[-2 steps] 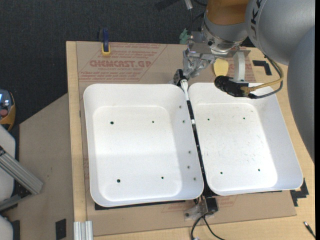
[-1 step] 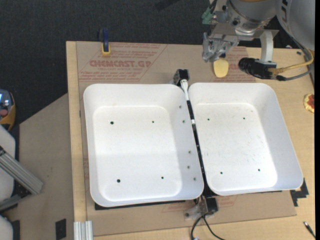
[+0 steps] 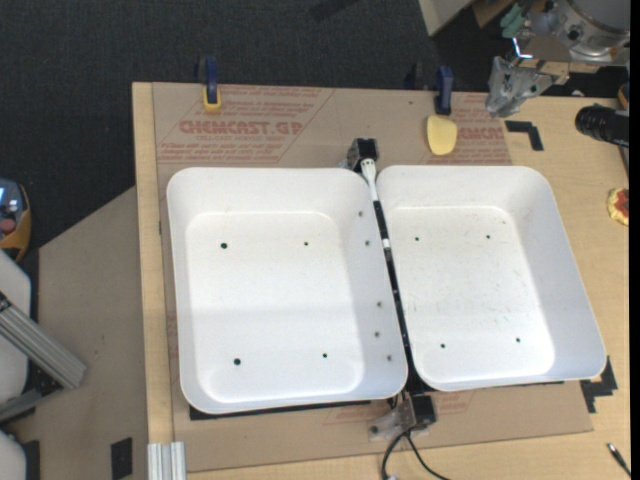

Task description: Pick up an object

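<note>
Two shallow white bins sit side by side on a brown board (image 3: 330, 118) that covers the counter, the left bin (image 3: 190, 268) and the right bin (image 3: 565, 268) meeting along a dark strip (image 3: 388, 268) that runs between their inner rims. The board carries red printing in mirrored or upside-down orientation; the clearest line reads roughly "CHEMCAST GP", with smaller lines of red text above and below it too fine to read, and the same printing repeats near the far right corner. Two blue clamps (image 3: 209, 76) grip the far edge of the board, one at the left and one near the right. The only loose object in sight is a small pale yellow object (image 3: 442, 134), lying on the board just beyond the far rim of the right bin, outside both bins and right below the right-hand clamp. The gripper (image 3: 508, 96) hangs at the upper right, above the board's far edge and a little to the right of the yellow object, apart from it. Its fingers hold nothing; how wide they stand I cannot tell.
</note>
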Controlling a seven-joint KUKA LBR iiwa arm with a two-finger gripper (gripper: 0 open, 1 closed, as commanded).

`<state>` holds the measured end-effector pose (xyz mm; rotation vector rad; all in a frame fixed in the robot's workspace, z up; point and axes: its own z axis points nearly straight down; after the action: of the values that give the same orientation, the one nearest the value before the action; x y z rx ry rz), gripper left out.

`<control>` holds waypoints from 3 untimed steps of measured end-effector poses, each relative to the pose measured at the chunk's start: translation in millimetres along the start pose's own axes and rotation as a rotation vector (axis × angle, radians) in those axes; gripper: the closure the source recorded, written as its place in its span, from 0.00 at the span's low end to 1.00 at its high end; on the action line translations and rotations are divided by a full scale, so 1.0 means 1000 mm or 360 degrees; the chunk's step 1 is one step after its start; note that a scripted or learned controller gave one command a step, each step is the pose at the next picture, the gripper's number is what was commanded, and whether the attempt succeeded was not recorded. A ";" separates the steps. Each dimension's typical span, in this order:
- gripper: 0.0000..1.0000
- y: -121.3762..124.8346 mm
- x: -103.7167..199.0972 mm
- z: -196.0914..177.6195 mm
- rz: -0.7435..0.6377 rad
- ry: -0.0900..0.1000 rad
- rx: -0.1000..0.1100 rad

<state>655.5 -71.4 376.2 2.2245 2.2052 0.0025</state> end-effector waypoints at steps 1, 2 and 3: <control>1.00 0.009 0.020 0.092 -0.0015 0.0010 0.0027; 1.00 0.012 0.048 -0.036 -0.0020 0.0008 -0.0015; 1.00 0.009 0.095 0.052 -0.0021 0.0011 0.0026</control>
<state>665.6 23.1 323.5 2.2217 2.2310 -0.0084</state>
